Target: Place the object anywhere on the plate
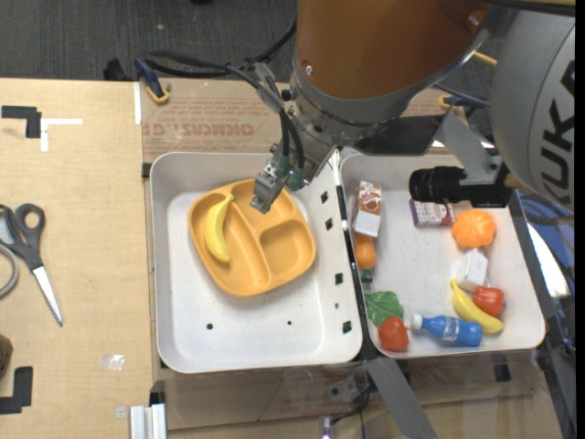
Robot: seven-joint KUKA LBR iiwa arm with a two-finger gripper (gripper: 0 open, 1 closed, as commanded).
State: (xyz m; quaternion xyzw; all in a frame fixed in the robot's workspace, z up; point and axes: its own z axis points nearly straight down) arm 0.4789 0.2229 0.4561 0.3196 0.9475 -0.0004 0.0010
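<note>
- Hanging over the upper right rim of the plate, the claw (266, 193) points down from the grey and orange arm (384, 44); nothing shows between its tips, and whether they are spread or pressed together I cannot tell.
- A yellow toy banana (217, 229) lies in the left compartment of the yellow divided plastic plate (274, 263), curved along the plate's left wall and apart from the claw.
- That plate sits in the shallow white left bin (247, 337), toward its upper half.
- Just beside it, the shallow white right bin (521, 332) holds a jumble of toy foods: a small carton with a red and white label (368, 209), an orange ball-shaped fruit (473, 230), a second yellow banana (475, 307), a red pepper-like piece (488, 297), a blue and white bottle lying on its side (447, 330), a red tomato-like piece (393, 335) and a green leafy piece (382, 305).
- Grey-handled scissors (32, 256) lie on the pale wooden worktop (73, 355), well apart from both bins on the left.
</note>
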